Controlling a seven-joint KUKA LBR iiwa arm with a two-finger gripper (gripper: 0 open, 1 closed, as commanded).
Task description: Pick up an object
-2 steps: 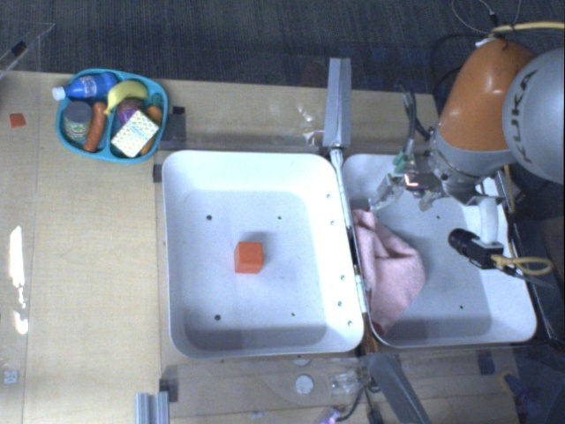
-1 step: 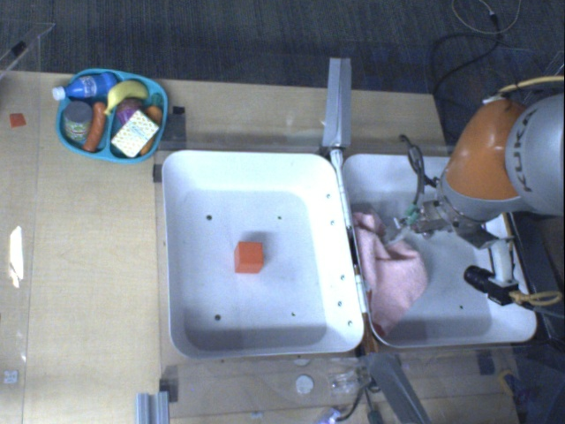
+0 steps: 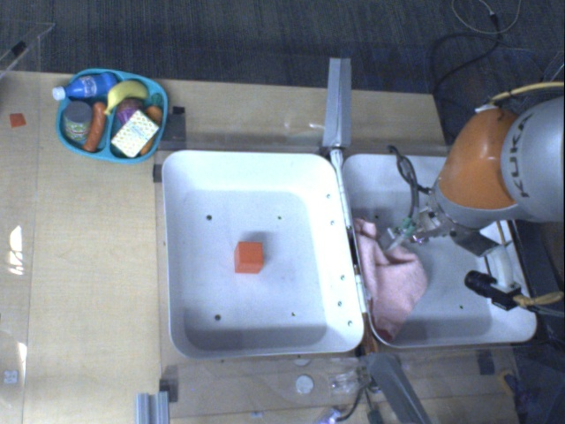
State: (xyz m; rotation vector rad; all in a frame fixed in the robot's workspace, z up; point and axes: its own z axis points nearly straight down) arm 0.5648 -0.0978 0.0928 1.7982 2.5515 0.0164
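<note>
Arm: the grey arm with the orange band (image 3: 481, 162) reaches in from the right and hangs over the right-hand shallow white bin (image 3: 459, 321).
Jaws: the gripper (image 3: 408, 234) sits low over the upper end of a crumpled pink cloth (image 3: 391, 279); from where I stand the jaws are too small and cluttered to read, so I cannot tell whether they are apart, together or clamped on anything.
Pink cloth: it lies in the right bin, bunched against that bin's left wall, running from beside the gripper toward the near corner.
Orange cube: a small orange block (image 3: 250, 257) rests alone near the middle of the left-hand shallow white bin (image 3: 190, 325), well apart from the gripper.
Progress: nothing looks lifted; the cloth lies on the bin floor, so I would judge the pick not yet done, with the grasp and the lift left.
Edges: the cloth hugs the wall between the two bins, so room on its left side is tight; the right part of that bin's floor is open.
Surroundings: a blue tray of toy food (image 3: 112, 115) stands on the wooden tabletop (image 3: 79, 263) at the far left, out of the way.
</note>
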